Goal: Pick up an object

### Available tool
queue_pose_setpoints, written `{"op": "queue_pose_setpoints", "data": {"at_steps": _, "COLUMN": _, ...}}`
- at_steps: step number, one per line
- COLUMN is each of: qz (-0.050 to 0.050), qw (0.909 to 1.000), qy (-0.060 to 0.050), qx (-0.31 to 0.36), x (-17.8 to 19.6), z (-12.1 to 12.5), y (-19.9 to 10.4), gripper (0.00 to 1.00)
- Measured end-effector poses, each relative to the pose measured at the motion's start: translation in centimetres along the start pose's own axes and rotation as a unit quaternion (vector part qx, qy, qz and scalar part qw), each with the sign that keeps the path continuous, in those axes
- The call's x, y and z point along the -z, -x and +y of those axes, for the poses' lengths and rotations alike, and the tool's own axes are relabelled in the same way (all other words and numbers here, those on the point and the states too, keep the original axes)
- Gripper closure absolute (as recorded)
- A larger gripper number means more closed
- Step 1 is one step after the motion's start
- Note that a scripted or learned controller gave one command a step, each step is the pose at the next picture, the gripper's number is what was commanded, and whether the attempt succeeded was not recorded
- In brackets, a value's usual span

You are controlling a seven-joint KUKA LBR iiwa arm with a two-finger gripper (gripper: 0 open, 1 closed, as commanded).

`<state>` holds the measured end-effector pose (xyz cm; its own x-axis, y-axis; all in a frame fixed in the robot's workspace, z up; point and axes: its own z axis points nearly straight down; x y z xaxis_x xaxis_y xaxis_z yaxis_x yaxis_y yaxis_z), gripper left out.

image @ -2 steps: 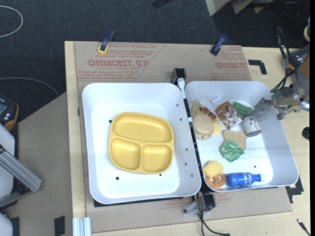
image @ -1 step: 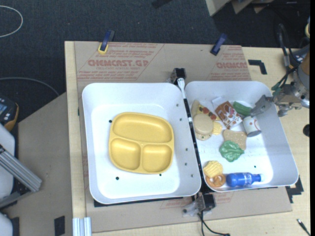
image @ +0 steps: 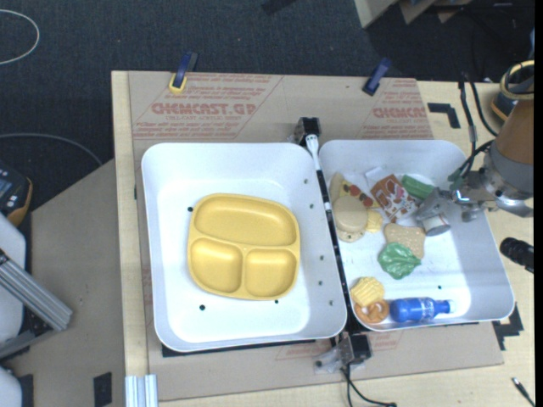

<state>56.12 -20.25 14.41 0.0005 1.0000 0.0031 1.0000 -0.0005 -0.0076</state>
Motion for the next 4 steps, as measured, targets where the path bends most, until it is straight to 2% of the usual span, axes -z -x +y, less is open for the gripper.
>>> {"op": "queue_pose_setpoints", "data": {"at_steps": 1, "qz": 0.0, "qw": 1.0, "qy": 0.001, "qx": 0.0, "x": -5.3, "z": 0.0, "y": -0.1, "gripper": 0.0}}
{"op": "queue_pose_setpoints", "data": {"at_steps": 2, "qz": -0.002, "qw": 1.0, "qy": 0.004, "qx": 0.0, "x": -3.9, "z": 0.1, "y": 0.0, "gripper": 1.0}}
{"op": "queue_pose_setpoints", "data": {"at_steps": 3, "qz": -0.003, "qw": 1.0, "qy": 0.007, "qx": 0.001, "x": 1.6, "z": 1.2, "y": -0.1, "gripper": 1.0}}
{"op": "queue_pose_setpoints", "data": {"at_steps": 4, "qz": -0.003, "qw": 1.0, "qy": 0.007, "qx": 0.0, "x": 7.4, "z": 0.4, "y": 0.3, "gripper": 1.0}}
